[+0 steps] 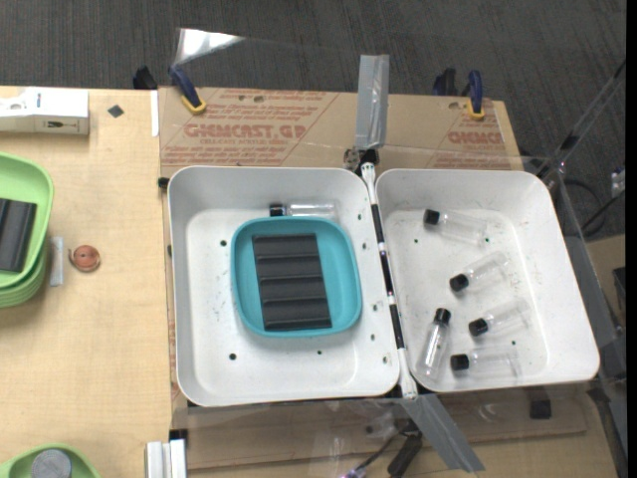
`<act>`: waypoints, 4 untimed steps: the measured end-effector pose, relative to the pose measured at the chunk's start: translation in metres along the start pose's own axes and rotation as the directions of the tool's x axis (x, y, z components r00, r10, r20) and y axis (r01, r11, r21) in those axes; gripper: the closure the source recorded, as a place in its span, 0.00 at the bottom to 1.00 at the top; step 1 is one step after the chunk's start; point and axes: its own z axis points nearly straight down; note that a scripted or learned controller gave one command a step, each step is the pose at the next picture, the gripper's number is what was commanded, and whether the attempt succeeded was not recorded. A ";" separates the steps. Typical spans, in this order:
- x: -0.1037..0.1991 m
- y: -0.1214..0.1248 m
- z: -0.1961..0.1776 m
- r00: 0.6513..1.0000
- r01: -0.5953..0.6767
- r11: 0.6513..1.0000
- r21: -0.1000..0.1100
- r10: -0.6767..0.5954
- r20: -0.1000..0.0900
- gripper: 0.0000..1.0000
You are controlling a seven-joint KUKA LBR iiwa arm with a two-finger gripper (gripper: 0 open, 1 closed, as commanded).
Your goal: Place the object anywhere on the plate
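Note:
A teal square plate lies in the left white bin, with a dark ribbed insert on it. One clear vial with a black cap lies just behind the plate's far edge, in the left bin. In the right white bin lie several clear vials with black caps, among them one at the back, one in the middle and one near the front left.
A cardboard sheet lies behind the bins, held by blue-and-yellow clamps. A green tray sits at the left edge of the wooden bench, with a small round orange piece beside it.

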 end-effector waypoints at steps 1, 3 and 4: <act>0.000 0.000 0.000 1.000 0.000 1.000 0.000 0.000 0.000 0.00; 0.000 0.000 0.000 1.000 0.000 1.000 0.000 0.000 0.000 0.00; 0.000 0.000 0.000 1.000 0.000 1.000 0.000 0.000 0.000 0.00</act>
